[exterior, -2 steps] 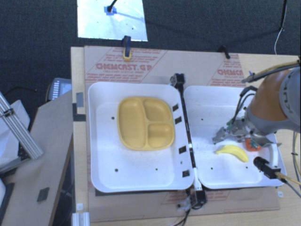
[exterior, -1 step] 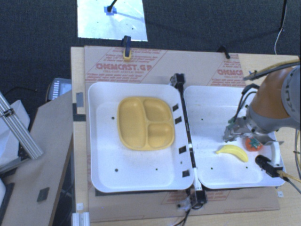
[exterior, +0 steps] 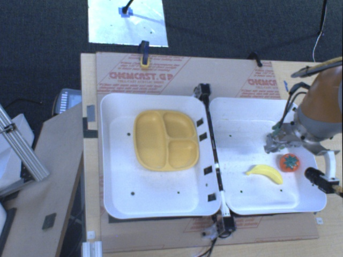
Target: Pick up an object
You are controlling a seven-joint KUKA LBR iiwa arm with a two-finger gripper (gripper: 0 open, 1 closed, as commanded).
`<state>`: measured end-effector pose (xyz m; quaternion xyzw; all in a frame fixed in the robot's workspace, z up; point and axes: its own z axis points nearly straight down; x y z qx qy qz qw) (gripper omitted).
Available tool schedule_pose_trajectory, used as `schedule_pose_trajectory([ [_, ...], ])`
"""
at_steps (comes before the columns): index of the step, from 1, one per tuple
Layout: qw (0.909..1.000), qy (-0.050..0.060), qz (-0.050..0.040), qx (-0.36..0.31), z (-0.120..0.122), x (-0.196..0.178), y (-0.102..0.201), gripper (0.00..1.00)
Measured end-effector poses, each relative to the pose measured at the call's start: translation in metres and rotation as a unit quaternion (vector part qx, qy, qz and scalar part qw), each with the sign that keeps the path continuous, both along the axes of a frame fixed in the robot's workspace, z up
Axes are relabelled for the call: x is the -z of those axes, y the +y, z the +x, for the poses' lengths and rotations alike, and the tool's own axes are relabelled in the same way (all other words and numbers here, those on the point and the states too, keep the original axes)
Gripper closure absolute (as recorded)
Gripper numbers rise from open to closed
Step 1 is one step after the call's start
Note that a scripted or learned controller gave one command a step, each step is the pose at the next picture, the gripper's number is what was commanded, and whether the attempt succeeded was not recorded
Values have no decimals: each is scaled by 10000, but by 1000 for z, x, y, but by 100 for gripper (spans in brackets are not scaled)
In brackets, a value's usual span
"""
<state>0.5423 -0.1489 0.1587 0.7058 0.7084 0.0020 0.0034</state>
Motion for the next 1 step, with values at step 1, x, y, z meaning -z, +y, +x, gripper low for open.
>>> schedule_pose_trajectory([
  [1, 10000, 0, -1, -4, 2, -52, 0, 100],
])
